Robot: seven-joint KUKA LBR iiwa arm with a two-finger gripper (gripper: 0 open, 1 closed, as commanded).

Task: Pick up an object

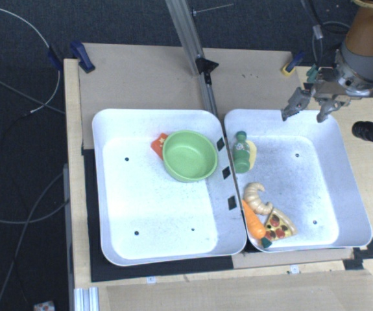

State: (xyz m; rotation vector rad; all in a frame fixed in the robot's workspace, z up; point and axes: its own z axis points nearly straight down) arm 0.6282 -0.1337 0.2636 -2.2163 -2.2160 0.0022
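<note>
I'd grab the small green plastic bottle [240, 152] across its light, stiff (slippery?) body; my gripper [310, 111] hangs spread, holding nothing.

1 fixed camera looks down at a slant from above the bench [147, 76], taking in both bins, left bin [115, 193] and right bin [329, 193], from moderate height.

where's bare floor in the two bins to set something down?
Left bin: the whole front half is bare, below the green bowl and the orange piece beside it. Right bin: the middle and right side are bare, right of the bottle. Crowded along its left wall and front-left corner: croissant, carrot, pizza slice.
</note>
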